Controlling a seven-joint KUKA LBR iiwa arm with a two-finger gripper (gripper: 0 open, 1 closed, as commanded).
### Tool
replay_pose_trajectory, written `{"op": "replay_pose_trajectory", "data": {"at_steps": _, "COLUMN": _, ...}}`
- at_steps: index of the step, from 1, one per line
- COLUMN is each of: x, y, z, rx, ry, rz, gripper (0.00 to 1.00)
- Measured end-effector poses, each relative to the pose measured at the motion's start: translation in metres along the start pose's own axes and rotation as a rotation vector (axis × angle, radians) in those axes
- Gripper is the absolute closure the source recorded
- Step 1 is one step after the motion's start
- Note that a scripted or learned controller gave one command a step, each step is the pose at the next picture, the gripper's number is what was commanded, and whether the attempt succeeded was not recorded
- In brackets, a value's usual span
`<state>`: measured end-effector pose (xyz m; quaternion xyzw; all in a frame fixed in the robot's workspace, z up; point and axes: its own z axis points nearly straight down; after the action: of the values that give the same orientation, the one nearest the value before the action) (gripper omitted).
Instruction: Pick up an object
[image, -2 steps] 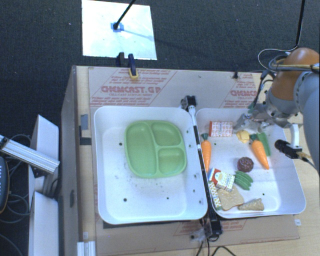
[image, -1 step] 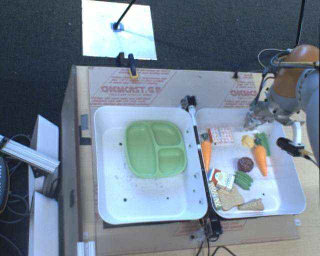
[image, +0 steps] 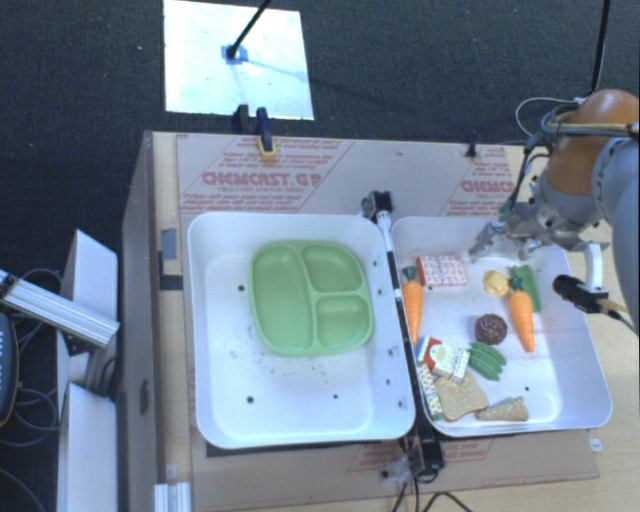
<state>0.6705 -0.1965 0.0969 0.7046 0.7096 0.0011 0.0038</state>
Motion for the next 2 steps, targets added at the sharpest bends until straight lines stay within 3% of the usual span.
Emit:
{"op": "replay_pose_trajectory", "data": {"at_steps": 1, "x": 0.019, "y": -0.001, "z": 0.012, "rx": 0.004, "ry": 0.002, "rz": 0.003, "gripper": 0.0}}
{"op": "replay_pose_trajectory", "data": {"at_steps": 2, "x": 0.008, "y": -0.001, "z": 0.011, "rx": 0.003, "ry": 0.001, "rz": 0.005, "gripper": 0.0}}
